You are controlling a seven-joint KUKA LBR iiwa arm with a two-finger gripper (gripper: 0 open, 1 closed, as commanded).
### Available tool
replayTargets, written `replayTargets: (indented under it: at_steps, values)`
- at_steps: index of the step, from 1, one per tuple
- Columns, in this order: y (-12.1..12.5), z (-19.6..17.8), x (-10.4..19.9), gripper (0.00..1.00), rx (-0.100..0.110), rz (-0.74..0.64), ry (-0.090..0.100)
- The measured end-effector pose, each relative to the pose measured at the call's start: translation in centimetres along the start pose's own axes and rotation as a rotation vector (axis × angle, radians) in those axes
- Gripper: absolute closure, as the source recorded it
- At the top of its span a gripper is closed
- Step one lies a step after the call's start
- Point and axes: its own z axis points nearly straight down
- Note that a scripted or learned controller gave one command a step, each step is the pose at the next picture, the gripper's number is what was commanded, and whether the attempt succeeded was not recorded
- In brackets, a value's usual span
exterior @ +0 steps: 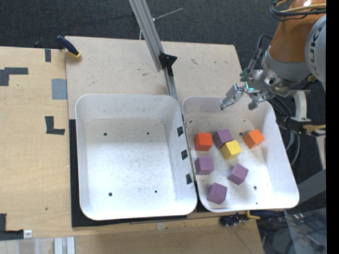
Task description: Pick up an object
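Observation:
The right white bin (280, 157) holds several small blocks. An orange block (203, 141) and a purple block (223, 137) lie near its middle, with a yellow block (231, 149) just below them. Another orange block (253, 137) sits toward the right wall. Three more purple blocks (204, 165) (238, 173) (217, 192) lie lower in the bin. My gripper (241, 101) hangs over the bin's far edge, above the blocks, open, with nothing between its fingers (229, 100).
The left white bin (127, 152) stands beside the right one. A slanted metal rail (151, 36) crosses the bench behind the bins. A blue and yellow clamp (69, 46) lies at the back left. Cables hang at the right of the arm.

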Motion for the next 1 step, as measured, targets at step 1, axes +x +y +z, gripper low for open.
replayTargets:
  at_steps: [1]
  values:
    - [0.08,-0.25,-0.01,0.00,-0.004,-0.001,-0.001]
